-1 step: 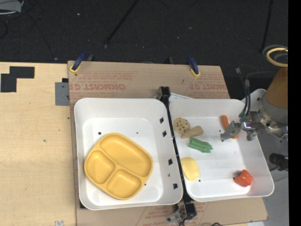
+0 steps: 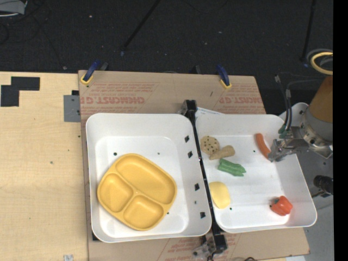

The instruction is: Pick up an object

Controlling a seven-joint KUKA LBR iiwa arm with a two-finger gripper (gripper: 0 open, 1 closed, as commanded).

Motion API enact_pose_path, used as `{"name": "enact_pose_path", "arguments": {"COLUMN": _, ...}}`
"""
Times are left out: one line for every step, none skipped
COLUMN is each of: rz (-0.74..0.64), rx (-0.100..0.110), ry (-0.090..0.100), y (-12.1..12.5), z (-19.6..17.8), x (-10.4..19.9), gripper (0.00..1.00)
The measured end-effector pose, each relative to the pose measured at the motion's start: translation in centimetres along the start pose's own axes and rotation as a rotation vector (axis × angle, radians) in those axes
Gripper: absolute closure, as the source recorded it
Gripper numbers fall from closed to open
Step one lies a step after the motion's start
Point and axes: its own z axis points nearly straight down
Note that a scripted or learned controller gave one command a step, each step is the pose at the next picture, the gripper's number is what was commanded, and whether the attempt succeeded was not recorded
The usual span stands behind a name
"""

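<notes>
The gripper (image 2: 278, 151) sits low at the right wall of the right bin (image 2: 304, 197), just beside the orange sausage (image 2: 262, 144). It is dark and small from here, so I cannot tell how it is set, and nothing can be seen caught in it. It may be touching the sausage, but the view is too poor to be sure. The grey arm (image 2: 318, 126) comes in from the right, with its orange band (image 2: 324, 99) higher up.

Left of the sausage lie a round tan cookie (image 2: 209, 144) and a tan lump (image 2: 225, 152) touching it. Below those is a green pepper (image 2: 232, 168). Farther down from the sausage, near the middle wall, is a pale yellow lemon (image 2: 219, 194). Straight below the sausage, near the bin's front right corner, is a red tomato (image 2: 281, 205).

Well away to the left of the sausage, in the left bin (image 2: 103, 129), a yellow plate (image 2: 136, 191) with three parts lies flat.
</notes>
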Motion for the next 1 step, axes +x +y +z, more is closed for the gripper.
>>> {"name": "enact_pose_path", "arguments": {"rz": 0.000, "rx": 0.000, "ry": 0.000, "y": -0.01, "z": 0.04, "x": 0.00, "gripper": 0.00}}
